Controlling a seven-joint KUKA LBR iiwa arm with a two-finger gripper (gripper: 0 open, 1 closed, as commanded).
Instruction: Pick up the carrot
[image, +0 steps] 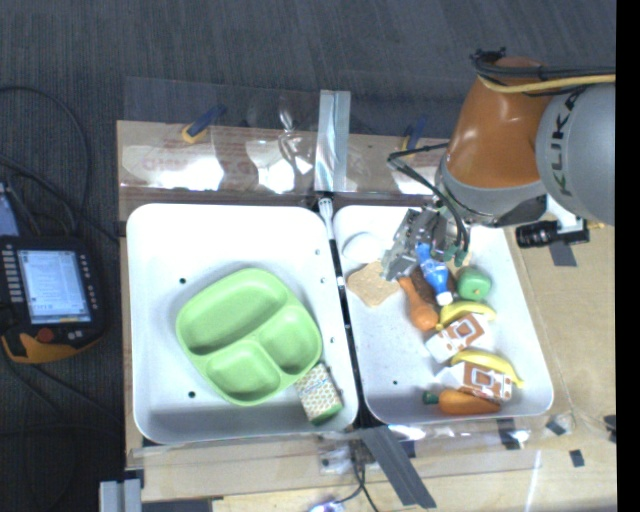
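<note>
Two shallow white bins sit side by side on the bench: the left bin and the right bin. From the right, the arm brings its gripper low into the right bin; whether it is wide or narrow cannot be told. Just beside it, toward the front, lies a carrot. Another carrot rests well apart, at the front wall, past the bananas. Far to the gripper's side, the left bin bears a green tray.

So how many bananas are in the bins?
2, both in the right bin: one banana beside the green fruit, the other banana lower down, nearer the front. More could hide under the pile.
</note>
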